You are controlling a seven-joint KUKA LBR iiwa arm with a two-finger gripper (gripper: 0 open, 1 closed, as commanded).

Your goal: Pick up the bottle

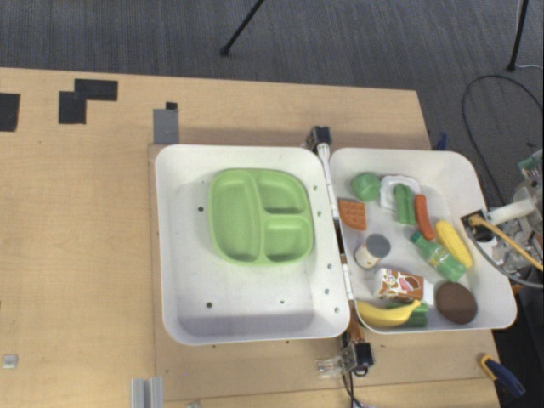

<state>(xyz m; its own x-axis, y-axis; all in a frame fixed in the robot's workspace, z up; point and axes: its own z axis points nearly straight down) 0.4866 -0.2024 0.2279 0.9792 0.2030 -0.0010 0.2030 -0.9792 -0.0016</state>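
Note:
The bottle (437, 258) is small and green and lies on its side in the right bin (466, 170), near that bin's right wall. A yellow corn cob (452, 242) rests across its upper right side. A brown ball (456, 303) lies just in front of the bottle.
The right bin also holds an orange carrot (422, 213), a white and green cup (396, 195), a green lump (365, 185), a waffle piece (353, 215), a grey disc (375, 246), a juice carton (399, 286) and a banana (389, 314). In the left bin (183, 253) sits a green divided plate (260, 216).

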